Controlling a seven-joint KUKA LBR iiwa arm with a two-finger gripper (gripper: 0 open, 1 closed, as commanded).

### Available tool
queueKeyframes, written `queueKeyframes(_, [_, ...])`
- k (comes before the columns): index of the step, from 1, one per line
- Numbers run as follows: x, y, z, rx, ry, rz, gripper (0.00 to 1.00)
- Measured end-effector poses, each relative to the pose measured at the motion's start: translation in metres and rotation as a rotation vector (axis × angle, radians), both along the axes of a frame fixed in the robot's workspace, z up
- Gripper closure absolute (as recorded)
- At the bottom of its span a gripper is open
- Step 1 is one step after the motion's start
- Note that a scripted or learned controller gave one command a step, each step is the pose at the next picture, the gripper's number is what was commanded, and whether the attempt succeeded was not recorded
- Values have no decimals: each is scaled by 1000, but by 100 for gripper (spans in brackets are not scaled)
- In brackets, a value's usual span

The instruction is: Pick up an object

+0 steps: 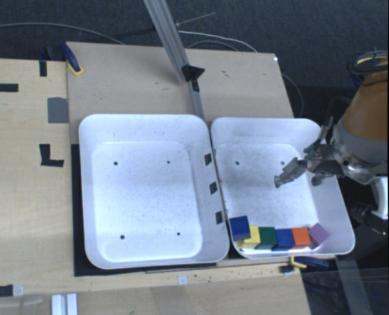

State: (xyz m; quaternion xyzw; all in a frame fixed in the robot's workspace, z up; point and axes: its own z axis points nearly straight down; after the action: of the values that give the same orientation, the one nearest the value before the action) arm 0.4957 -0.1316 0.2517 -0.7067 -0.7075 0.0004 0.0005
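A row of small blocks lies along the front wall of the right bin point(260, 133): a blue block point(239, 226), a yellow block point(251, 237), a green block point(267, 235), a second blue block point(285, 238), an orange block point(301, 236) and a purple block point(318, 233). My gripper point(296, 180) hangs over the right half of that bin, behind the blocks and apart from them. It is open, with one finger point(287, 174) reaching left, and nothing sits between the fingers.
The left bin point(89, 176) stands beside the right one, and their rims meet at the middle. A slanted metal rod point(170, 35) crosses the bench at the back. Black clips point(212, 188) sit along the shared rim.
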Motion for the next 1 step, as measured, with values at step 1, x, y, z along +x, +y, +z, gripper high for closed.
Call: queueKeyframes(1, [50, 40, 173, -2, -9, 3, 0])
